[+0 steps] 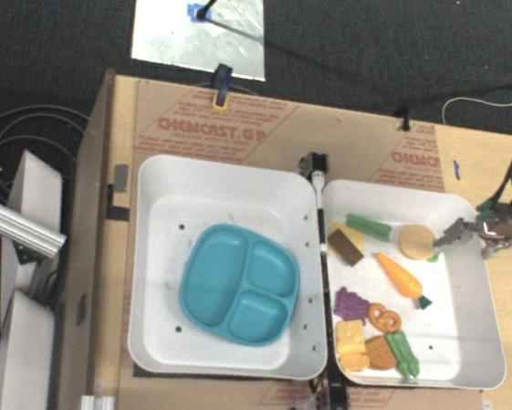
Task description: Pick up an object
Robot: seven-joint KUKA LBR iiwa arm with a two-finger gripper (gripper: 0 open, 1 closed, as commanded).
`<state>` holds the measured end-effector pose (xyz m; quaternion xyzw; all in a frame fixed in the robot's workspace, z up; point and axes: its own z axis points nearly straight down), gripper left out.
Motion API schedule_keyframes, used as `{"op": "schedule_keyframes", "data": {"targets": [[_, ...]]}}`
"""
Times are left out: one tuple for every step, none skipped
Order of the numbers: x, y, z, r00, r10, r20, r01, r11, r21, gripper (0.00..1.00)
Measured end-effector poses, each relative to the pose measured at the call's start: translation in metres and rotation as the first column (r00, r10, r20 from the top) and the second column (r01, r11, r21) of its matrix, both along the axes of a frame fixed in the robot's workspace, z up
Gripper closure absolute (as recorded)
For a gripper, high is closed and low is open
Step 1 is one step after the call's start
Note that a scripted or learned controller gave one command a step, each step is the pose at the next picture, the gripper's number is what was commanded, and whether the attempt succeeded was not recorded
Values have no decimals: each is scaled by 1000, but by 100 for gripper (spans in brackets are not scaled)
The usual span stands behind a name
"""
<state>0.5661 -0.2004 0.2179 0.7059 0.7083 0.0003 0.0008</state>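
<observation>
Two shallow white bins sit side by side on the desk (274,123), which is covered with brown cardboard. Within the left bin (162,180) lies a teal divided tray (240,283), flat and near the middle. Toy food is scattered in the right bin (483,349): a green stick (367,226) near the top wall, with a tan round disc (415,241) just beside its right end; a brown block (345,246) close to the left wall; an orange carrot (400,276) lying slantwise at the centre; purple grapes (351,303) below it; a pretzel (384,317) just right of the grapes; a yellow cheese wedge (350,334), a brown cracker (379,353) and a green pod (402,354) grouped along the bottom wall. At the right, the gripper (450,235) hangs over the right bin's upper right part, its dark fingers (455,232) reaching toward the tan round disc and ending just beside it. Whether those fingers are spread or closed I cannot tell, and nothing is seen between them
</observation>
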Motion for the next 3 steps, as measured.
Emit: {"op": "schedule_keyframes", "data": {"targets": [[50,67,-67,1000,8,0,-8,1000,2,0],[49,43,-132,1000,-2,5,2,1000,-2,0],[21,53,-92,1000,-3,0,3,1000,1,0]]}}
